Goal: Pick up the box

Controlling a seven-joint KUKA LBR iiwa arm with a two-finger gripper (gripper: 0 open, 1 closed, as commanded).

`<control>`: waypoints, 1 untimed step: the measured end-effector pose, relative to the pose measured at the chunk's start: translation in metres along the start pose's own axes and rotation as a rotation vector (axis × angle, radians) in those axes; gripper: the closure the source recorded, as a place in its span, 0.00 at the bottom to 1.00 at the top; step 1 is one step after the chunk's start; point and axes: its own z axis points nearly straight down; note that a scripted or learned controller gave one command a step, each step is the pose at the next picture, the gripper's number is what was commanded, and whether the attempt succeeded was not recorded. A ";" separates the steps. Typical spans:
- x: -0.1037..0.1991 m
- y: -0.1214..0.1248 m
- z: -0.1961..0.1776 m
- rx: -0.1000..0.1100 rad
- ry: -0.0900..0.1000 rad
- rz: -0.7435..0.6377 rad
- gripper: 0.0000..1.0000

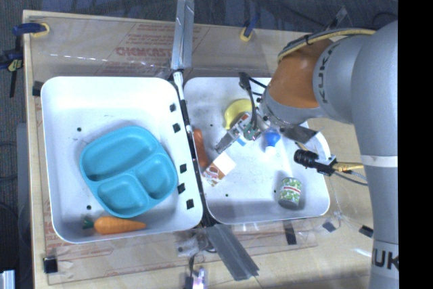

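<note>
White with some orange, looking like thin card: box [218, 168], lying flat and a bit turned in the right bin [250, 213], close to its left wall. Sitting just beside an orange stick [198, 147], maybe touching it, too close to tell.

Hanging just up and to the right of the box: claw [230, 139], near it and leaning toward it. Not holding anything that can be seen. Not showing how far open it is, so not guessing.

Probably feeling very light. Probably bending or squashing if squeezed hard, so squeezing softly. Maybe sliding on smooth sides, so gripping right in the middle, not at a corner. Taking hold across the two long edges, the narrow way, coming straight down. Keeping off the wall and the orange stick, both crowding the left side. Maybe tipping or skidding away on the smooth bin floor if pushed on one side first.
</note>
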 end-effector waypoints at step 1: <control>0.024 -0.038 -0.077 0.008 0.005 0.258 0.00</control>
